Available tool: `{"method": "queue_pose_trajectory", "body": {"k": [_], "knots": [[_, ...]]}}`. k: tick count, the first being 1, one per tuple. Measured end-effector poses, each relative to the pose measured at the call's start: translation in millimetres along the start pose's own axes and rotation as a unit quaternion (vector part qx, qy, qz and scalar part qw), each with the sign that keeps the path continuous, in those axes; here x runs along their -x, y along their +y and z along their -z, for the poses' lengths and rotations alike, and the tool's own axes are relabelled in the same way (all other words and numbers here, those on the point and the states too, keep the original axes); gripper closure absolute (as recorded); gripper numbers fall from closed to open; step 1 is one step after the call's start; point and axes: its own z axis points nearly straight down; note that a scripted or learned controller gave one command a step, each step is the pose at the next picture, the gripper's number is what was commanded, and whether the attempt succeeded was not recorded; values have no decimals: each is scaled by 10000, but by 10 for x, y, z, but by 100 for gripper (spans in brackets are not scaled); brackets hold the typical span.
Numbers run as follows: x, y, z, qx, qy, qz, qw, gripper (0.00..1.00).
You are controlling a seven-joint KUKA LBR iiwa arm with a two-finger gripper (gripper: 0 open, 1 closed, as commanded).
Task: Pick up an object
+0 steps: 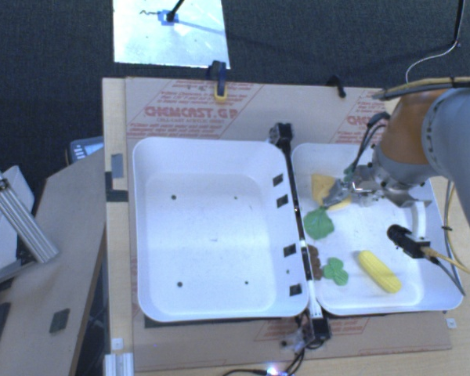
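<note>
My gripper [338, 193] is low in the right bin [439, 276], near its far left part. Its tip sits right at a pale yellow wedge [322, 185], overlapping the wedge's near right edge. A green leaf-shaped piece [319, 224] lies just in front of the gripper. A yellow corn cob [378, 272] rests toward the bin's near right. A smaller green piece [335, 271] and a brown piece [315, 262] lie by the bin's left wall.
The left bin [211, 225] stands beside the right one, with a black-clipped divider [295, 210] between them. The grey arm with its orange band [407, 131] comes in from the right over the right bin's far side.
</note>
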Motion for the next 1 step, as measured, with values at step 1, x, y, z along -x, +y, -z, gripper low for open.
{"method": "queue_pose_trajectory", "body": {"k": [1], "knots": [[-449, 472, 0, 0, 3, 13, 10000, 0]]}}
